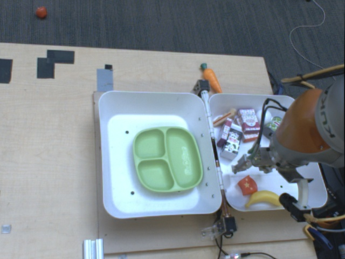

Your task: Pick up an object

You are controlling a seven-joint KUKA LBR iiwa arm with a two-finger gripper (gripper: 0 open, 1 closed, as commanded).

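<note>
- Arm [310, 125] comes in from the desk's right edge, orange band over the right bin [318, 196], wrist bent down toward that bin's middle.
- I see the pincer [249, 163] low inside the right bin, just above the red strawberry-like toy [247, 185]; I cannot tell how far apart it stands, and nothing shows gripped in it.
- Banana [264, 198] lies near the bin's front edge, beside the red toy.
- Small cartons [240, 128] crowd the bin's back-left corner.
- Left bin [108, 144] carries a green divided plate [167, 159] at its centre.
- A carrot toy [211, 79] rests on the desk behind the bins.
</note>
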